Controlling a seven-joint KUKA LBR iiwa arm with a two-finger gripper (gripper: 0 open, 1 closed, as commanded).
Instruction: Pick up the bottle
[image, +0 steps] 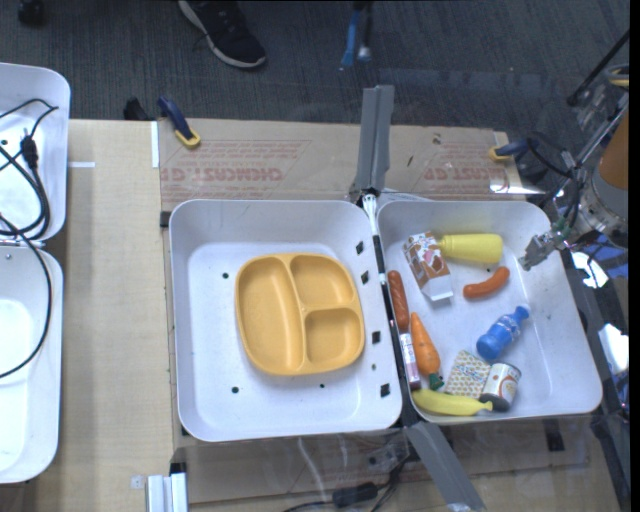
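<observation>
Blue bottle (502, 334) label unreadable; cardboard (240, 172) print mirrored.

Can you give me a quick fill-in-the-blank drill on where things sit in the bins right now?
1. The blue bottle lies in the ____ bin.
2. The divided yellow plate has ____ compartments.
3. The yellow squeeze bottle lies at the far side of its bin, beside the ____ carton.
4. The banana lies along the right bin's ____ wall.

Missing words: right; three; red-and-white; near
</observation>
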